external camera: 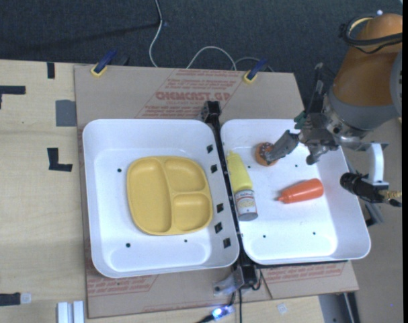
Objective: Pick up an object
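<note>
Yellow bottle (239,184) lies against right bin's (304,251) divider wall; gripper (299,147), fingers spread and ungrasping, hovers at donut's (263,153) three o'clock for approach.

A cardboard sheet (190,93) lies under both white bins, held by two blue-and-yellow clamps (103,62) at its far edge. A white cable (190,56) loops there.

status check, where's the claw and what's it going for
Claw low in right bin, at the small brown round object; nothing seen held. Orange carrot-like piece and yellow bottle lie apart. Yellow divided plate in left bin.
</note>
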`<state>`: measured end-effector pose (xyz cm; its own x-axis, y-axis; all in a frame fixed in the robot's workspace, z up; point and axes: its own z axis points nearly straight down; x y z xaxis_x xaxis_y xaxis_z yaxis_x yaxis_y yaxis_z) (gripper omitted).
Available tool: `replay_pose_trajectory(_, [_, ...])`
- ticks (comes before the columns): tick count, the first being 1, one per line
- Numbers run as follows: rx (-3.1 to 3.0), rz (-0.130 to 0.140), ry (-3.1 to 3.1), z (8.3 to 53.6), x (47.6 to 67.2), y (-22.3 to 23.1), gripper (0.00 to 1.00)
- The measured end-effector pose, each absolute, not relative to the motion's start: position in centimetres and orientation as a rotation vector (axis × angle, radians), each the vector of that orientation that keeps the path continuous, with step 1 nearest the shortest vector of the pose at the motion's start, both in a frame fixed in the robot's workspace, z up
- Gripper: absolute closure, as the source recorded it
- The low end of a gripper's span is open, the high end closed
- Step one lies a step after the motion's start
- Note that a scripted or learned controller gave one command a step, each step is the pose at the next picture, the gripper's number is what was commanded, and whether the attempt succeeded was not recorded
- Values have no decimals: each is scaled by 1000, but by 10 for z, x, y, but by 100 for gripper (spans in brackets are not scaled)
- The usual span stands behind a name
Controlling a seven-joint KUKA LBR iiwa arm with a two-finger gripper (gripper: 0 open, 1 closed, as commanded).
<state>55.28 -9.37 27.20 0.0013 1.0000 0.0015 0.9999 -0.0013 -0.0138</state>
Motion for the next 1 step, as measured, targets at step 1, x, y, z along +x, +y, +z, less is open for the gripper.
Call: replay_pose_trajectory(1, [-2219,1,-2223,278,555,-93,0])
